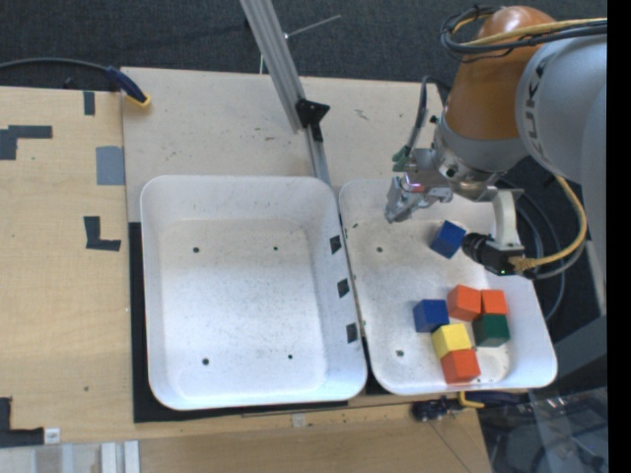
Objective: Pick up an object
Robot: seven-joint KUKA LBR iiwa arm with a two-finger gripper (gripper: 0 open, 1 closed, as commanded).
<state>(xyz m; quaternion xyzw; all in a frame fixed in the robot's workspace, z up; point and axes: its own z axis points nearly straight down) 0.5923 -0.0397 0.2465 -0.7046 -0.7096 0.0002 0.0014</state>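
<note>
Arm (532,77): grey with orange band, reaching in from the right, cut off by the right edge; upper links out of frame.
Gripper (399,208): above the far left part of the right bin, pointing down; metal fingers small and blurred, so open or closed cannot be told; nothing seen between them.
Right bin (380,353): white and shallow; far right corner hidden under the wrist and cables.
Lone blue cube (448,238): in the right bin, tilted, just right of the gripper, apart from it.
Cluster of cubes: near right part of the right bin, packed close together; second blue cube (430,314) on the left, orange cube (465,303) and smaller orange cube (494,302) at the far side, green cube (491,330), yellow cube (453,340), red-orange cube (460,366) nearest.
Touching inside the cluster: hard to tell for each pair, edges merge.
Left bin (158,215): white, only dark specks visible on the floor.
Metal pole (276,47): slanted, top cut off by the far edge.
Cables (562,249): yellow and black, looping at the right, partly behind the arm.
</note>
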